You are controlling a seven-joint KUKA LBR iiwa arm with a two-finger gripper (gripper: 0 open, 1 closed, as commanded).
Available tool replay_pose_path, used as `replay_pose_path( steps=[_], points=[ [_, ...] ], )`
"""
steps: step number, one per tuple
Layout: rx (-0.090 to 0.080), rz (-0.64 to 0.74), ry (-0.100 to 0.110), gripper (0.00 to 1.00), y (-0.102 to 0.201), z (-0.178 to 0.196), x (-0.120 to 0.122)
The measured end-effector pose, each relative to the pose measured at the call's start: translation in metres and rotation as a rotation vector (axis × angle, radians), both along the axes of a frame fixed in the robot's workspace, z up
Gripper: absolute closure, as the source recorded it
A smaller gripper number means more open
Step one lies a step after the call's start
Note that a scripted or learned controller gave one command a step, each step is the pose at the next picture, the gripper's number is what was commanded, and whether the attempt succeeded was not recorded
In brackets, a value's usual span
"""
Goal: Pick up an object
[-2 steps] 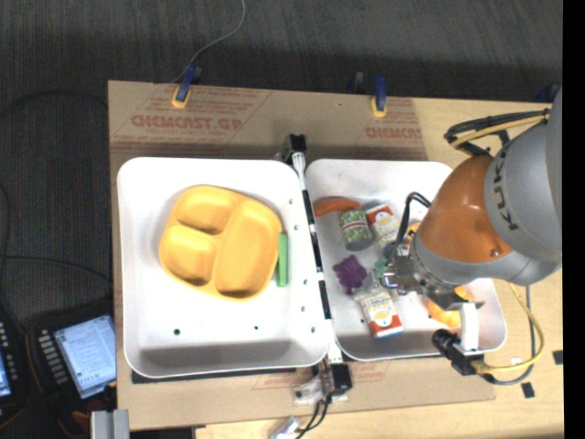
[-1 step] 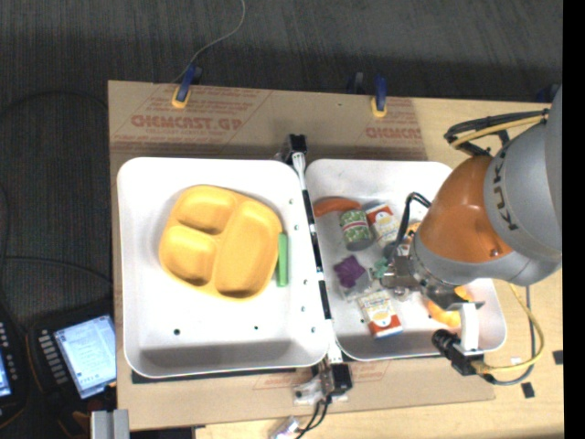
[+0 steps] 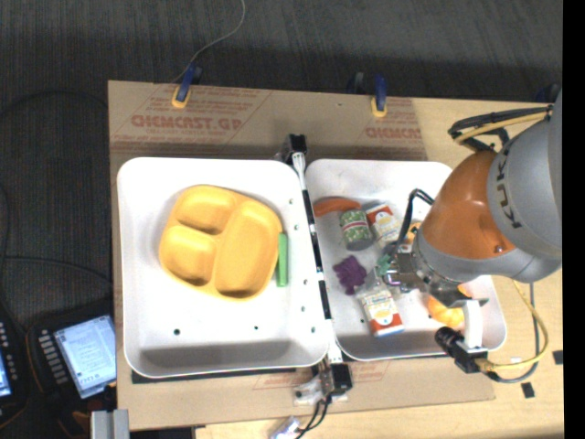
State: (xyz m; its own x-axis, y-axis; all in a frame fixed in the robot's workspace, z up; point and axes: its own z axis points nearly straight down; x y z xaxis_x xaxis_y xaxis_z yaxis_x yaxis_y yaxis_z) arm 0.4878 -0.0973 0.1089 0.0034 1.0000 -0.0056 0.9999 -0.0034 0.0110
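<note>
The right bin (image 3: 340, 332) holds several small items: an orange carrot-like piece (image 3: 331, 206), a green-lidded can (image 3: 357, 230), a small white carton (image 3: 382, 219), a purple grape bunch (image 3: 349, 273), a white and red carton (image 3: 381, 310) and an orange piece (image 3: 445, 313). My gripper (image 3: 395, 271) hangs low over the middle of this bin, between the purple bunch and the white and red carton. The orange wrist band covers most of it from above.
The left bin (image 3: 137, 245) holds a yellow three-compartment tray (image 3: 219, 240) with a green stick (image 3: 282, 260) along its right side. A black divider rail (image 3: 311, 245) runs between the bins. The arm body covers the right bin's right half.
</note>
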Motion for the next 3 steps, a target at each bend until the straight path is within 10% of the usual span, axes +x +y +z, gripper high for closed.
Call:
replay_pose_path(
  steps=[1,2,3],
  points=[
    [0.005,0.004,0.008,1.0,0.054,0.167,0.045],
    [0.005,0.004,0.014,1.0,0.09,0.075,0.021],
    [0.006,0.005,0.012,1.0,0.135,0.102,-0.004]
  ],
)
